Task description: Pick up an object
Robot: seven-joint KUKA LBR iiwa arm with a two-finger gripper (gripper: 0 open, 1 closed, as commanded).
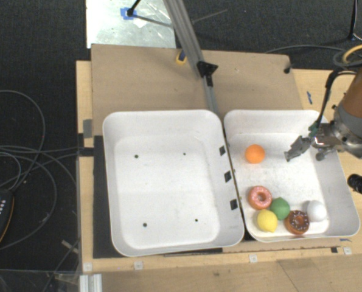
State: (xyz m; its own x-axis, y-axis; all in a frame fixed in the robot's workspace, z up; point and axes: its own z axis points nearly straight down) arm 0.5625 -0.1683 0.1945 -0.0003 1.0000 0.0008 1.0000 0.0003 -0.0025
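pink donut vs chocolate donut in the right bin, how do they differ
The pink donut has pink icing; the chocolate donut is dark brown with sprinkles. The pink donut lies further up the right bin, next to the green ball; the chocolate donut lies by the bin's near wall, beside the white ball. Both are rings of similar size, lying flat, away from the end effector.

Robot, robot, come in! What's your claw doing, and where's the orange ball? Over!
Gripper open, holding nothing, above right bin. Orange ball sits alone to its left in the camera view. Nothing between them.
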